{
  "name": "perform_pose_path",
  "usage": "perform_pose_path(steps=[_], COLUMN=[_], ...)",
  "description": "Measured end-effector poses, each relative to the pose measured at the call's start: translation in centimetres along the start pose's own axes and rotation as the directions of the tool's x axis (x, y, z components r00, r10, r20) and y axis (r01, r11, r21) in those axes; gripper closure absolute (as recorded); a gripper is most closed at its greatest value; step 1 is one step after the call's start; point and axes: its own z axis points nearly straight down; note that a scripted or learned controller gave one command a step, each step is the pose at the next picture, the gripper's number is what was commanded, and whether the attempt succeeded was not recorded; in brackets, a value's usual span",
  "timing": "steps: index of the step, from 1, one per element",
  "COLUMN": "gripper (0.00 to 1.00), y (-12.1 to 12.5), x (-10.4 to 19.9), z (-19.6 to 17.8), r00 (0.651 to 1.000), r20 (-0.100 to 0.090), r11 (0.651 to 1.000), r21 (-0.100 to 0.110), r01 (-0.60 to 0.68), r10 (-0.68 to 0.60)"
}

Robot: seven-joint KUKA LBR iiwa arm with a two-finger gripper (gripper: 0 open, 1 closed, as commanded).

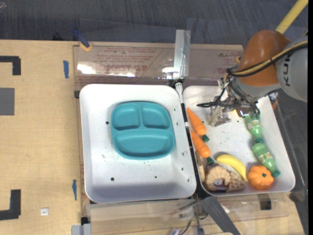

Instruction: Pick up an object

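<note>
**Dev:** Gripper sits low in the right bin, near that bin's back wall, under the arm's orange band. Can't tell from this angle how it's set: just a tangle of metal and cable there. Nothing visibly held in it.

**QA:** What's closest to it in the right bin?

**Dev:** Upper carrot, just beside it toward the divider between the bins. A second carrot lies right below the first, along the same wall. On the gripper's other side, a green bottle-like item, close to it. Whether they touch, unclear.

**QA:** And the rest of that bin?

**Dev:** All toward the right bin's front edge, well apart from the gripper. Second green bottle down the outer wall. Small orange pumpkin in the front outer corner. Banana just beside the pumpkin, toward the divider. A round tan-and-brown patterned item sits in front of the banana, touching it; can't identify it.

**QA:** Other side of the divider?

**Dev:** Left bin holds a teal three-compartment plate, flat, roughly centred.
</note>
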Motion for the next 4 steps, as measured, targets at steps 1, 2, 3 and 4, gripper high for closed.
perform_pose_path(steps=[1,2,3,4], gripper=[1.00,1.00,1.00,1.00], y=[-8.1,-3.9,0.2,8.4], x=[3.1,-1.1,-2.2,-4.0], z=[-0.4,0.1,0.1,-10.3], r00=[0.983,0.973,0.983,0.977], r20=[-0.004,-0.002,-0.004,0.006], r11=[0.983,0.973,0.983,0.977], r21=[0.002,0.000,-0.003,0.000], r01=[0.184,0.232,0.185,0.214], r10=[-0.184,-0.232,-0.185,-0.214])
